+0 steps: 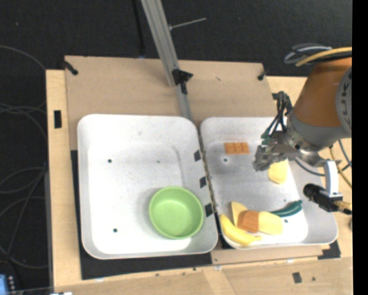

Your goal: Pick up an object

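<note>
The nearest candidate for pickup is a small pale yellow piece [277,172] lying on the floor of the right bin [245,137], toward that bin's right side. The gripper [263,158] sits just beside it, on its upper left, low over the bin floor. Whether the two touch cannot be resolved. Whether the fingers are open or closed cannot be told either; the tool appears as a dark mass with no readable gap.

Progress, as a judgement: the approach is made, but no lift is evident. The yellow piece rests on the bin floor and nothing is seen between the fingers. Grasp and lift remain.

Other contents of the right bin:
- A small orange block [236,148], left of the gripper, apart from it.
- A cluster at the front edge: a banana [236,232], a brown block [248,220] and a yellow wedge [270,222], touching one another.
- A green-handled tool [289,209] to the right of the cluster.

The left bin [128,146] holds a green bowl [176,211] near its front right corner.

Obstruction: nothing lies between the gripper and the yellow piece. The right bin wall is near, which may limit approach from that side.
</note>
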You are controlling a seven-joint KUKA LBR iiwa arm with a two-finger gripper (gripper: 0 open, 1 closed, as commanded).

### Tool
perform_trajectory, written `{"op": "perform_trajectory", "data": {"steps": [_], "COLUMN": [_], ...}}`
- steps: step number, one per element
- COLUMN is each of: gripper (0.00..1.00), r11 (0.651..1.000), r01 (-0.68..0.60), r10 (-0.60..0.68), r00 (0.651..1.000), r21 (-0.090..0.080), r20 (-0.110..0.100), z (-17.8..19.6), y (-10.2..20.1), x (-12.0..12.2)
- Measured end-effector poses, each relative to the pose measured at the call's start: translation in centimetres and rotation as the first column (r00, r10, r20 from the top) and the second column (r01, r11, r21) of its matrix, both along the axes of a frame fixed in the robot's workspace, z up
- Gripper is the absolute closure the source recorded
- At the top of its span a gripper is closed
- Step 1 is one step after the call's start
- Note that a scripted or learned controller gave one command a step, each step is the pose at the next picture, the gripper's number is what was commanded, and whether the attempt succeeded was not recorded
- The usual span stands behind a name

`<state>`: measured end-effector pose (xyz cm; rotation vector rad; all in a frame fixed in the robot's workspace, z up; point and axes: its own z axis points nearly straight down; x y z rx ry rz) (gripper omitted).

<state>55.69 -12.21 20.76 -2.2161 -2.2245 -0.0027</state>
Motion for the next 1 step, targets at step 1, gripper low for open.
{"op": "perform_trajectory", "data": {"steps": [1], "gripper": [1.00], "r11": [1.000], "r01": [0.000], "r10": [0.000], "r00": [1.000], "r21": [-0.001], "r20": [0.001], "z": [-0.31], "y": [4.20], "x": [1.40]}}
